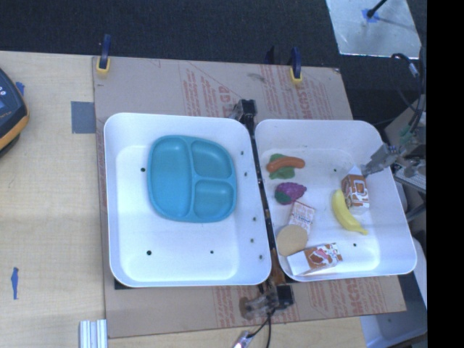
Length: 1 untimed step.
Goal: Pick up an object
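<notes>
Reaching in from the right, the pincer (373, 164) hangs over the right bin (384, 256), its tip just above a small brown carton (355, 193); whether it is clenched or released cannot be told. A banana (346, 212) lies touching the carton, and a blue divided plate (193, 177) sits in the left bin (123, 259).

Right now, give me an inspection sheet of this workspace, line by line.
Surface: wooden bench with cardboard sheet clamped under two white bins.
Job's things: right bin holds hot dog, purple grapes, banana, brown carton, small packet, round cookie, red-and-white box.
Clutter: left bin holds blue divided plate.
Tool: tool at right bin's right rim, beside the carton; finger state unclear.
Cables: wires at bins' front junction.
Surroundings: dark floor, yellow-edged device at left.
</notes>
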Motion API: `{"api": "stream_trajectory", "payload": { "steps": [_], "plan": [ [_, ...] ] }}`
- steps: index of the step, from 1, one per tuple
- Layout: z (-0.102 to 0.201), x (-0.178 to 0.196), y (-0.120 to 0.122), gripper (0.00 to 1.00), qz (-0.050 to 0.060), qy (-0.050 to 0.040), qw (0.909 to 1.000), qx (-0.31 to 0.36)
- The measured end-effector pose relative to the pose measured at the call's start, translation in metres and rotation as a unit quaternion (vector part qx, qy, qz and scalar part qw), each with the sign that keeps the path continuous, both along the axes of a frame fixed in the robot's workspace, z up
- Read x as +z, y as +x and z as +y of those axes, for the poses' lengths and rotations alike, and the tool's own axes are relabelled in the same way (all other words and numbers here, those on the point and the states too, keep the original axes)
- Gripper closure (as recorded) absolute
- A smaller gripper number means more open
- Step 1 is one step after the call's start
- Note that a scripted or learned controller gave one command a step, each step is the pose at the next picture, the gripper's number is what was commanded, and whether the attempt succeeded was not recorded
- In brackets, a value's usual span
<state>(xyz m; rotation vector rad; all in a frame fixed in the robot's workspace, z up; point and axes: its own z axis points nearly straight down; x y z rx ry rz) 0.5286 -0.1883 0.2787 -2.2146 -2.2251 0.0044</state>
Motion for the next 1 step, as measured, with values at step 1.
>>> {"api": "stream_trajectory", "payload": {
  "steps": [1],
  "plan": [
    [-0.0233, -0.0872, 0.0352, 0.00, 0.001, -0.0003, 1.0000, 0.000]
  ]
}}
